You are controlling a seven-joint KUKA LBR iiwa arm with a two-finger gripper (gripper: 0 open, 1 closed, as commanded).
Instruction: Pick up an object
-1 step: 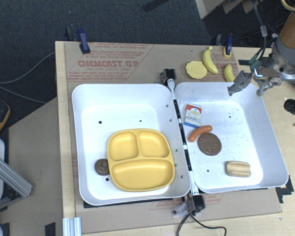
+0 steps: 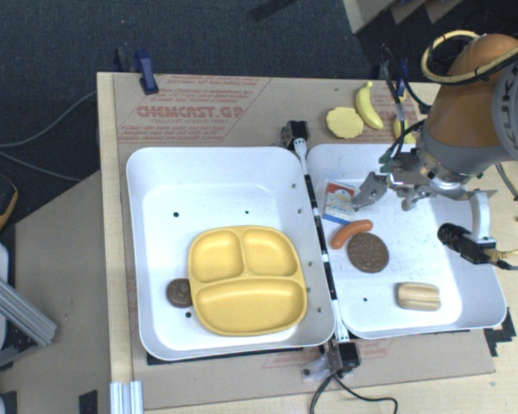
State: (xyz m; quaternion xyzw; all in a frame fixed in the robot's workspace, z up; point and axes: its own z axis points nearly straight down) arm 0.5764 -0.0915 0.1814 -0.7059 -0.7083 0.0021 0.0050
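My gripper [image 2: 389, 196] hangs over the back of the right bin [image 2: 479, 313], its two grey fingers spread open with only white bin floor between them. Just left of it lies a small red, white and blue packet [image 2: 337, 199]. An orange sausage [image 2: 351, 231] and a round brown patty [image 2: 367, 253] lie in front of the gripper, near the bin's left wall. Toward the front right of that bin rests a tan bread roll [image 2: 418, 296]. The gripper touches none of these.
The left bin [image 2: 155, 179] holds a yellow divided plate [image 2: 246, 279] and a small brown disc [image 2: 180, 292]. A banana [image 2: 369, 106] and a yellow slice [image 2: 345, 122] lie on the board behind the right bin. A black part [image 2: 463, 241] hangs at the right.
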